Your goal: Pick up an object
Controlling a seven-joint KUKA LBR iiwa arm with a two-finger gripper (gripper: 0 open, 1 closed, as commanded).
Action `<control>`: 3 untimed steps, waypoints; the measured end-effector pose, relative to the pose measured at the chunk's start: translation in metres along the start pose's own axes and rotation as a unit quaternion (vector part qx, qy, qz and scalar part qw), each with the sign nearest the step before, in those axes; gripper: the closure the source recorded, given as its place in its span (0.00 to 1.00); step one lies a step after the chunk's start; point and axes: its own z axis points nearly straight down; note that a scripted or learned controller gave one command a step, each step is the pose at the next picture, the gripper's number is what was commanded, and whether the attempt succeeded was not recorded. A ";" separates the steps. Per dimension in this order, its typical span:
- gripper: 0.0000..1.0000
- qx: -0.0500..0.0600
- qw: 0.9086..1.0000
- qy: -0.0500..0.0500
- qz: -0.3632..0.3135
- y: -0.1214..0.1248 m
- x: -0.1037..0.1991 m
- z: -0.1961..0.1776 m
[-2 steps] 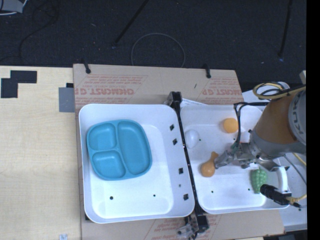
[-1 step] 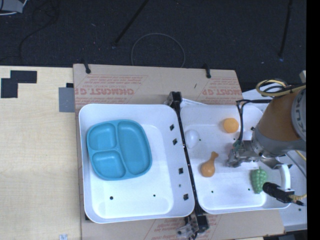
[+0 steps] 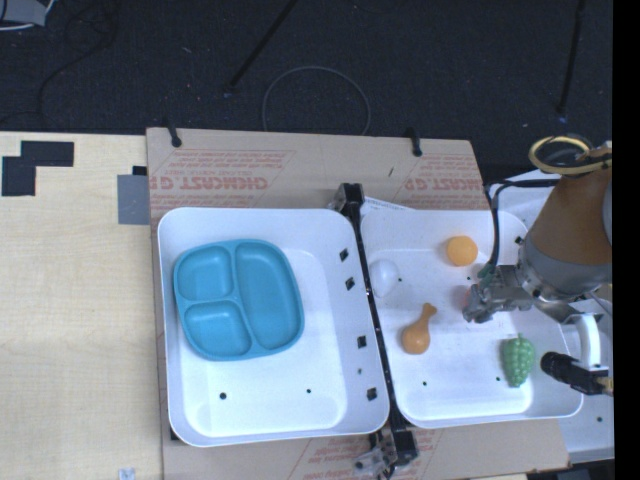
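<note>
**Hovering in the right bin, nothing chosen yet**

My claw hangs low over the floor of the right bin, near its far right side. From this height it reads as a dark cluster of metal, and I cannot tell how it is set; I see nothing caught in it.

Working outward: the orange ball sits just up and to the left of me, apart from the claw. The drumstick lies to my lower left, tilted, thin end up. The green grapes rest below me, near the bin's right wall. A pale ball sits near the divider.

To do this well, I judge I should centre squarely over one thing, straddle its narrow width, and descend straight. The left bin carries a blue tray.
</note>
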 end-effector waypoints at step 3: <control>1.00 0.002 1.000 0.000 -0.001 0.015 0.039 -0.093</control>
